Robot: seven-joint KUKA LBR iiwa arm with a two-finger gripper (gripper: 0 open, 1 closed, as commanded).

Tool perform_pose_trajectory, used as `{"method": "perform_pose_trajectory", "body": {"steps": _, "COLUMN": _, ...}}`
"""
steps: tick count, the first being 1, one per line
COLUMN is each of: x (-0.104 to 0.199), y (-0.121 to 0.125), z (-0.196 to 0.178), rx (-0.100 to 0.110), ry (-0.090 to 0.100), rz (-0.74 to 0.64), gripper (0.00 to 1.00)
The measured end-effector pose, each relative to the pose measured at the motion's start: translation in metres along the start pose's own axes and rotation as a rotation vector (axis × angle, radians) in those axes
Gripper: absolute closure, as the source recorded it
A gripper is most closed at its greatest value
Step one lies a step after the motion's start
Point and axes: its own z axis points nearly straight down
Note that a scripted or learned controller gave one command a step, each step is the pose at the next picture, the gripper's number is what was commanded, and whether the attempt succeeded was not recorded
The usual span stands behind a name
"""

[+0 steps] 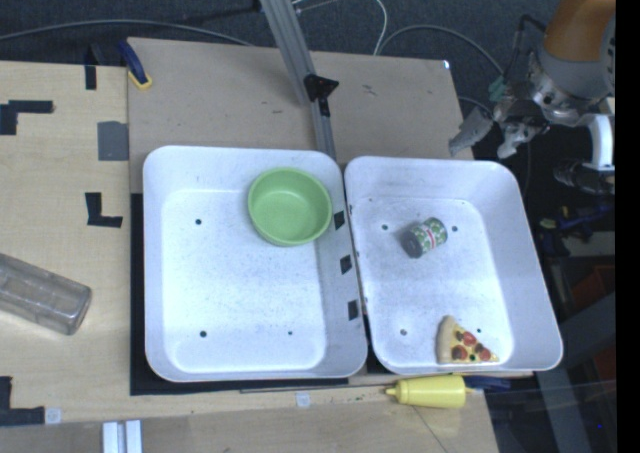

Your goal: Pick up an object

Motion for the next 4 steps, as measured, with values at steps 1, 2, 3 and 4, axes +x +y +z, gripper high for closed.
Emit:
{"method": "perform_pose_trajectory", "body": {"steps": 1, "x": 0.000, "y": 0.000, "z": 0.000, "rx": 0.001, "ry": 0.000, "rz": 0.000, "gripper": 0.00}}
{"method": "perform_pose_trajectory", "body": {"steps": 2, "x": -0.002, "y": 0.000, "z": 0.044, "rx": 0.004, "ry": 0.001, "rz": 0.001, "gripper": 0.00}}
{"method": "perform_pose_trajectory", "body": {"steps": 3, "x": 0.006, "y": -0.008, "z": 0.100, "rx": 0.006, "ry": 0.002, "rz": 0.001, "gripper": 0.00}}
{"method": "perform_pose_trajectory", "body": {"steps": 4, "x": 0.008, "y": -0.010, "z": 0.165, "rx": 0.007, "ry": 0.002, "rz": 0.000, "gripper": 0.00}}
